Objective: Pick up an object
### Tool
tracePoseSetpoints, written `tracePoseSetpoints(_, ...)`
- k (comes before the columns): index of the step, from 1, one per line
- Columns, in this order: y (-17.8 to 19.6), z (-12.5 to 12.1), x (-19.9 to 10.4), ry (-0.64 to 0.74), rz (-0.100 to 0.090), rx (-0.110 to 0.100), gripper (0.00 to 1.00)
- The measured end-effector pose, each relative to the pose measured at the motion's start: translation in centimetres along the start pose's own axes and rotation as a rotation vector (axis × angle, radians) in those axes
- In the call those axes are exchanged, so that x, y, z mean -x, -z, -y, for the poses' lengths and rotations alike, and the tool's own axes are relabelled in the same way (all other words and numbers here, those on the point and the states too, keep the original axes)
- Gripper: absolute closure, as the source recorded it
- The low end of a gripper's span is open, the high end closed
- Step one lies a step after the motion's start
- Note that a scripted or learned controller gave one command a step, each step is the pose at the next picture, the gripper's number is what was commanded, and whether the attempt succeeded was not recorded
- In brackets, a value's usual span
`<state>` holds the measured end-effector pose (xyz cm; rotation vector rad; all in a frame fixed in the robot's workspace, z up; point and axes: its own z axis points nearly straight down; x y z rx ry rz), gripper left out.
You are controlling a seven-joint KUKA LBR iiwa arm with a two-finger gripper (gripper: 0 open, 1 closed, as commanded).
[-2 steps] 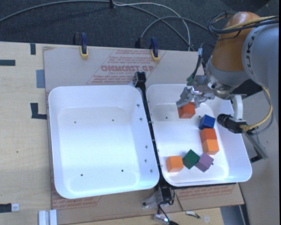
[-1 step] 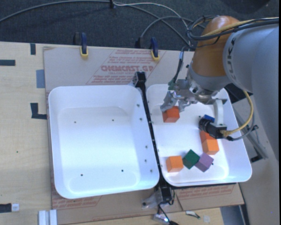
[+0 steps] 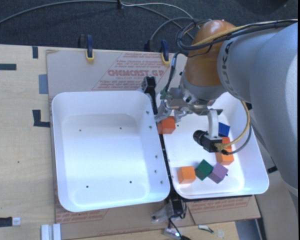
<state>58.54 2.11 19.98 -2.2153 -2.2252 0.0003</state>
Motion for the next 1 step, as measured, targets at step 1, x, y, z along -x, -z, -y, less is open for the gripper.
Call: tracePoseSetpoints(1,-0.29,0.6,-4.91,0.0,0.0,0.0,1.0)
